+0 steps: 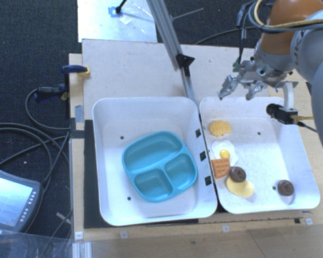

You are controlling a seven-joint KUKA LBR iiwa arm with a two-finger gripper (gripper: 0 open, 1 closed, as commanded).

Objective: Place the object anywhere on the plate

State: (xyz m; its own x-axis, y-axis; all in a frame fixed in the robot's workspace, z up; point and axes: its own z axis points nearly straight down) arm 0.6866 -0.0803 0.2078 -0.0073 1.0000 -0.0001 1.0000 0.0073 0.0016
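Cookie [220, 127]: round, golden, flat, right bin [301, 160], far-left corner. Plate [160, 166]: blue plastic, three compartments, left bin [110, 144]. Gripper [239, 89]: above right bin's far rim, jaws spread, pinching nothing.

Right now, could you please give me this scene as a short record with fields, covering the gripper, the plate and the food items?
gripper: gripper open, above the far rim of the right bin, holding nothing
plate: blue divided plate in the left bin, nothing on it
right bin items: round yellow cracker, fried egg, waffle piece, chocolate donut on a yellow slice, second donut near the right corner
task status: not yet done
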